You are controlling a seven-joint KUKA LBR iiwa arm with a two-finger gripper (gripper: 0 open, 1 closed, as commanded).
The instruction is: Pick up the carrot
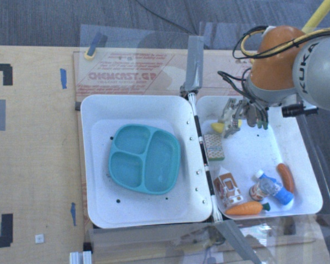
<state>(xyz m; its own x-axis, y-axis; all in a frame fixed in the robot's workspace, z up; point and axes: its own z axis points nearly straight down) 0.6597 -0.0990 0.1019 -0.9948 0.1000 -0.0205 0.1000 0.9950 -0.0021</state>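
Observation:
The carrot (245,208), orange with a green stub at its right end, lies along the front wall of the right bin (302,147). My gripper (235,120) hangs over that bin's far left corner, well away from the carrot. Its fingers are open, with their tips just above a small yellow piece (218,127). Nothing is gripped between them. The arm's orange band (278,51) sits above the bin's far edge.
The right bin also holds a checked block (213,146), a small carton (227,187), a blue-capped bottle (270,186) and a sausage (286,176), all close to the carrot. In the left bin (93,120) rests a teal divided plate (145,159).

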